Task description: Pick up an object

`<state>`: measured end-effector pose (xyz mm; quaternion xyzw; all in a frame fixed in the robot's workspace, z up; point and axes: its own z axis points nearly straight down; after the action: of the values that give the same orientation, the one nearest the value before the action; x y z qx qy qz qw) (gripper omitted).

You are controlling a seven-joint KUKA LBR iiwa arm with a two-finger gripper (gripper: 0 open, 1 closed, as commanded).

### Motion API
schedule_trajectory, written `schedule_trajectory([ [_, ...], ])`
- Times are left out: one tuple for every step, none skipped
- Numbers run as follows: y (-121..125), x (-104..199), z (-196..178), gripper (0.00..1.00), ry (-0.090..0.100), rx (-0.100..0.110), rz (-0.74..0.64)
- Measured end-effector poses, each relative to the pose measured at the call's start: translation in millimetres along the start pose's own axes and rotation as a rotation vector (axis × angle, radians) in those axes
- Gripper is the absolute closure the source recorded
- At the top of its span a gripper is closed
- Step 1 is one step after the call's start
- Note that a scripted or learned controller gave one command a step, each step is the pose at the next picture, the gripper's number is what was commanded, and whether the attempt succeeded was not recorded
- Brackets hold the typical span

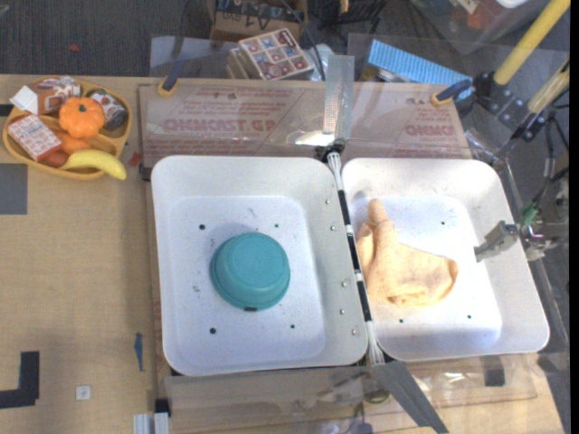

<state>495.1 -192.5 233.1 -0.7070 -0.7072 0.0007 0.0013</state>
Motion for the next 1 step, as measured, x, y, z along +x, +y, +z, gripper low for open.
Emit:
schedule_trajectory([
  [24.6, 3.0, 133.4, 0.0, 0.0, -0.001, -0.129],
])
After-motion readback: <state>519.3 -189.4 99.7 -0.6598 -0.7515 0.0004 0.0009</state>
